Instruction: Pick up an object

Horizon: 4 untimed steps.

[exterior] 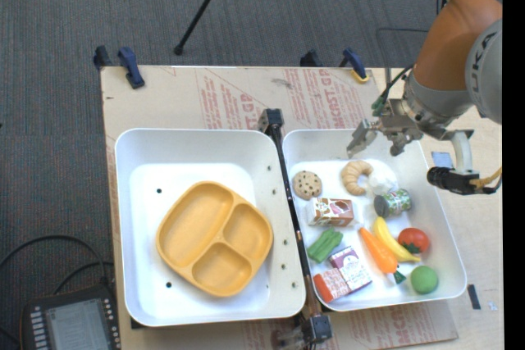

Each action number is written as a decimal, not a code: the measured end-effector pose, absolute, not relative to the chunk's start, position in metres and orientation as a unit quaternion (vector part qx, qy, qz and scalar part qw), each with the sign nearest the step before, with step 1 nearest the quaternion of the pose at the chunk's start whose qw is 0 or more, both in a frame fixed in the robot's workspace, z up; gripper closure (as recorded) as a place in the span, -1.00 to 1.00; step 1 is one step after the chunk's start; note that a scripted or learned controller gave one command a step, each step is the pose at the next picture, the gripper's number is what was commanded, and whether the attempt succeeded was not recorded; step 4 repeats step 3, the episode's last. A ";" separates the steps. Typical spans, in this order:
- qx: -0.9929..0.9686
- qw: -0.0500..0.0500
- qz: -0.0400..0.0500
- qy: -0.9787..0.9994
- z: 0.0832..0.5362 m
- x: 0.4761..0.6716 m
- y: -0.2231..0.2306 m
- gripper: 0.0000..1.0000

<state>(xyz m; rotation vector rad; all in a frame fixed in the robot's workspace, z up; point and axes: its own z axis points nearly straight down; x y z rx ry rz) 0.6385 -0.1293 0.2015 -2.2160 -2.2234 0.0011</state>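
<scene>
The gripper hangs at the upper right of the frame, above the far rim of the right bin. Its two fingers are spread apart, with nothing between them. The fingertips sit just above a croissant, apart from it.

The right bin holds the candidate objects. Left of the croissant lies a round cookie. Below these, a small brown carton rests near the bin centre. A small can lies on its side to the right. A banana and a carrot lie side by side, touching. A tomato sits just right of the banana, and a green lime occupies the lower right corner. A green vegetable and a purple-and-white carton lie toward the lower left.

The left bin holds a yellow divided plate.
</scene>
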 end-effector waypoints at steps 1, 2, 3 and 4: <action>-0.707 0.002 0.001 -0.707 0.087 0.643 -0.150 -1.00; -0.707 0.002 0.001 -0.707 0.097 0.644 -0.150 1.00; -0.705 0.000 0.000 -0.709 0.203 0.645 -0.113 1.00; -0.705 0.000 0.000 -0.709 0.203 0.645 -0.113 1.00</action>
